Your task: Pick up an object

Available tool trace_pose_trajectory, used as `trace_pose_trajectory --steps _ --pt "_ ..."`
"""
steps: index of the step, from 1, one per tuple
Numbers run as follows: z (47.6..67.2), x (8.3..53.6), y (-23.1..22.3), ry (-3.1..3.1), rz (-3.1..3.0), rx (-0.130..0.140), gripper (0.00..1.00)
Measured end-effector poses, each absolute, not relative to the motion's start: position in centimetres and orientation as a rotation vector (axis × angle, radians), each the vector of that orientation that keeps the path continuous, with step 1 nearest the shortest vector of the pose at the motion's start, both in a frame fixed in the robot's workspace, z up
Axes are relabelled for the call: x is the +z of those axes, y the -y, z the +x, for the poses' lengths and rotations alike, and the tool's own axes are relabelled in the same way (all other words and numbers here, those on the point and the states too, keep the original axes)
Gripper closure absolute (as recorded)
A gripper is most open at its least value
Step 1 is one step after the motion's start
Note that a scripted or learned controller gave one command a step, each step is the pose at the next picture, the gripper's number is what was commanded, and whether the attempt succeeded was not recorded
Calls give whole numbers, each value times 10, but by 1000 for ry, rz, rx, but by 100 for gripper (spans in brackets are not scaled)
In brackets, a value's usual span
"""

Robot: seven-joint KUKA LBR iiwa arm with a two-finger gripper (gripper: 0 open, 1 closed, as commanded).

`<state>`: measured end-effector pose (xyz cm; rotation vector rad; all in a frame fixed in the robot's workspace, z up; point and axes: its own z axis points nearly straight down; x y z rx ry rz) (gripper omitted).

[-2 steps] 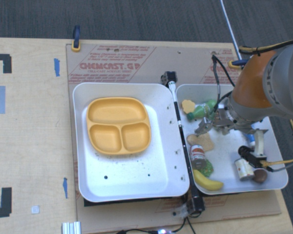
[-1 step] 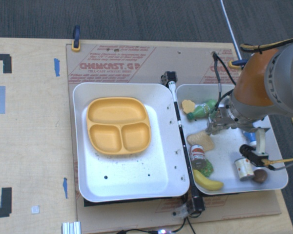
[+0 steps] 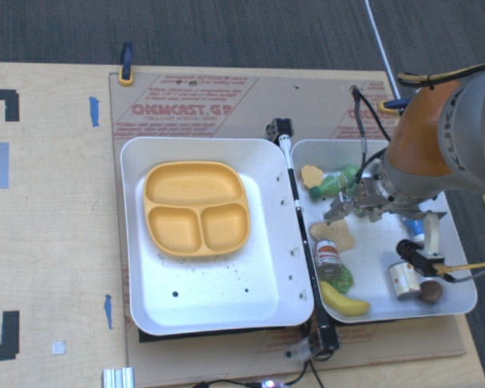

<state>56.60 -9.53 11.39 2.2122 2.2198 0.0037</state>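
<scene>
My gripper [image 3: 354, 209] hangs low over the back half of the right bin [image 3: 461, 301], and its fingers stand open with nothing between them. Just behind and left of it lies a green bottle [image 3: 336, 183], with a yellow piece [image 3: 311, 175] beside that. A tan bread-like piece [image 3: 332, 235] rests in front of the gripper. Further forward come a small red-labelled jar [image 3: 328, 256], a green leafy item [image 3: 340, 278] and a banana [image 3: 344, 301]. At the front right stand a white cylinder [image 3: 402, 280] and a brown ball [image 3: 429, 292]. A blue item [image 3: 414, 226] peeks out under the arm.
The left bin [image 3: 226, 297] holds a yellow divided plate [image 3: 196, 207]. A black divider rail [image 3: 299, 217] runs between the two bins. The grey and orange arm [image 3: 436, 136] covers the right bin's back right corner.
</scene>
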Motion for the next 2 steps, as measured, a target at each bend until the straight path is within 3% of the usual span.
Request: trace_pose_trajectory --steps 1,2 --pt "554 88 93 -2217 2217 11 0" --pt "555 98 94 -2215 2213 12 100"
